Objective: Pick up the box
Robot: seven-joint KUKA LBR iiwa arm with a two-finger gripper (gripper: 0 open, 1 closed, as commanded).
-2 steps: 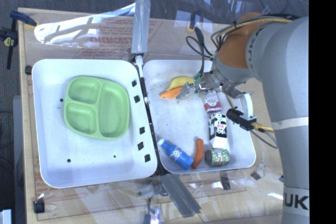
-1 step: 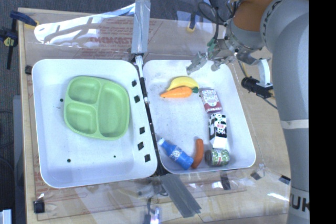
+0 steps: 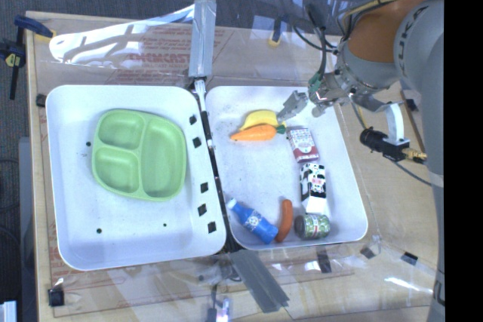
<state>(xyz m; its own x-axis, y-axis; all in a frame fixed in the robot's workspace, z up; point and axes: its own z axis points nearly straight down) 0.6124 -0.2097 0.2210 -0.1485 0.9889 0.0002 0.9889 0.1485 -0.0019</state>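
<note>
Two white bins side by side on desk (image 3: 113, 34): left bin (image 3: 64, 185) carrying green divided plate (image 3: 140, 154); right bin (image 3: 343, 185) carrying the smaller clutter. Grey arm (image 3: 423, 56) reaching in from right, orange band above wrist, hanging over upper right corner of right bin. Pincer (image 3: 289, 108) low at top of that bin, just beside banana (image 3: 259, 118) and carrot (image 3: 254, 133); appears narrowly parted with nothing between the fingers, though blurred and small. Box (image 3: 303, 144), red and white, lying flat in right half of right bin, just below pincer, apart from it. Cow-print carton (image 3: 314, 187) directly below box, nearly touching its lower end. Further down: small can (image 3: 312, 225), sausage (image 3: 285, 219), blue bottle (image 3: 251, 221) along bottom wall. Step in hand, by judgement: approach, grasp not yet made. Next move calls for short shift down-frame onto box, jaws aligned across its narrow width, descent clear of carrot stem and carton.
</note>
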